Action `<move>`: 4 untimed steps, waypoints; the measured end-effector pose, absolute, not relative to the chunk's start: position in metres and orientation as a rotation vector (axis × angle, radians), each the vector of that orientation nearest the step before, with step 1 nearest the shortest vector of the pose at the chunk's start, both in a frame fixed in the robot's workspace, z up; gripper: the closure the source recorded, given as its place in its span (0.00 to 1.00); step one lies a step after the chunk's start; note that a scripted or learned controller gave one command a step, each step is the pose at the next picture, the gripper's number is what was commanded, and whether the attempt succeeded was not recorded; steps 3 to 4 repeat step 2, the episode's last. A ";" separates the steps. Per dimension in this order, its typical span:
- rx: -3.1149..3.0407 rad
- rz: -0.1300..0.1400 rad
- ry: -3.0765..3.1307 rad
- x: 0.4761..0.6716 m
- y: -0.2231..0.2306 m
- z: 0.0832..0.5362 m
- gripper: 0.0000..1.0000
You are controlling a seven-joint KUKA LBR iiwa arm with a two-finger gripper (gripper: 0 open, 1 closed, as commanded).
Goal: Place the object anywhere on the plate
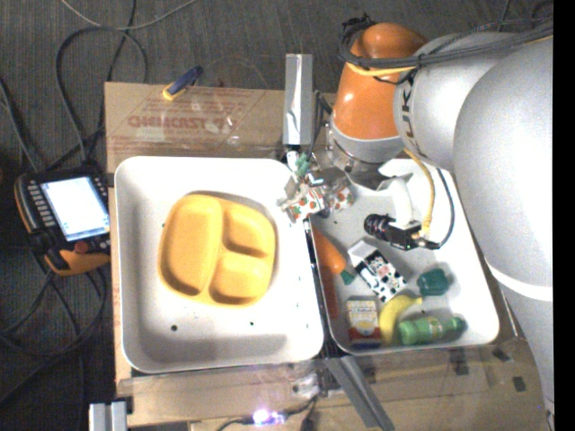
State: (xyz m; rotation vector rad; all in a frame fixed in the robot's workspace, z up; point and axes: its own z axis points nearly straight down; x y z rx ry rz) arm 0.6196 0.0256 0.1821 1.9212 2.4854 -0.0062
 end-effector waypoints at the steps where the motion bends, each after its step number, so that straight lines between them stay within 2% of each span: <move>1: 1.847 -0.006 2.545 0.586 0.074 0.181 1.00; 2: 1.848 -0.005 2.545 0.586 0.074 0.181 0.00; 4: 1.848 -0.005 2.545 0.586 0.074 0.181 0.00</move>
